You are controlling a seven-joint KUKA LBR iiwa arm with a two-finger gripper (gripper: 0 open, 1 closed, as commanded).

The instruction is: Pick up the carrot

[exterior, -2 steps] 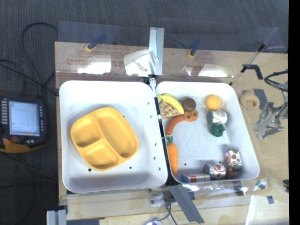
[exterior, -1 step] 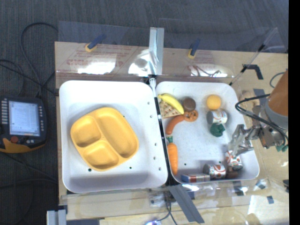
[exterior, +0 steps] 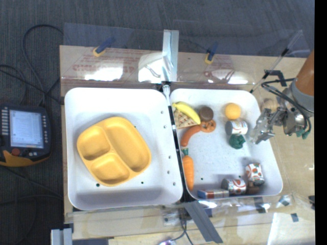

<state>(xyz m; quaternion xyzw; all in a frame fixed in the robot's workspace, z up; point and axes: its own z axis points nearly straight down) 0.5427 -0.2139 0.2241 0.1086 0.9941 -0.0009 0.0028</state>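
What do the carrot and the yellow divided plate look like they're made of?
Carrot: probably moulded plastic toy food; uniform orange, smooth with a slight sheen, green stub at the top. Yellow divided plate: likely hard plastic, with a glossy single colour and rounded moulded compartments. Neither can be confirmed by sight alone.

From my feed I see dark grey carpet (exterior: 153,6) across the floor around the rig. A black cable (exterior: 38,60) loops over it on the left, near a control pendant (exterior: 23,134) with a lit screen lying beside the pale wooden surface (exterior: 296,198). Clear plastic sheeting (exterior: 102,68) at the surface's far edge throws back bright overhead glare.
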